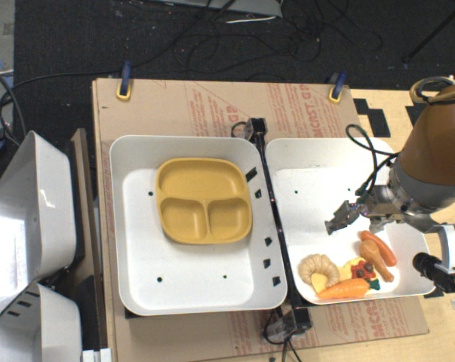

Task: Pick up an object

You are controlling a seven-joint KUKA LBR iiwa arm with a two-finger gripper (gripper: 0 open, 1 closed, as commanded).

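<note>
While the arm reaches in from the right, two shallow white bins sit side by side on a cardboard-covered table, seen from above at a slant. In the left bin, a yellow plate with three compartments lies flat toward the far half, one wide section at the back and two smaller ones nearer the camera; the rest of that bin's floor is bare white with a few small dark dots. A black divider strip runs between the two bins, with cables gathered at both its ends. In the right bin, the claw hangs low over the middle of the floor, dark and pointing left, with nothing visible between its fingers; whether it is released or clenched cannot be told from this angle. Toy foods are bunched in the near right corner of that bin: a pale croissant on the left, a carrot lying along the near wall just beside it, a small cluster of yellow, red and green pieces behind the carrot, and a sausage farthest right, lying at a slant. The claw is near the sausage but apart from it, and from all the toys. Two yellow clamps grip the table's far edge
</note>
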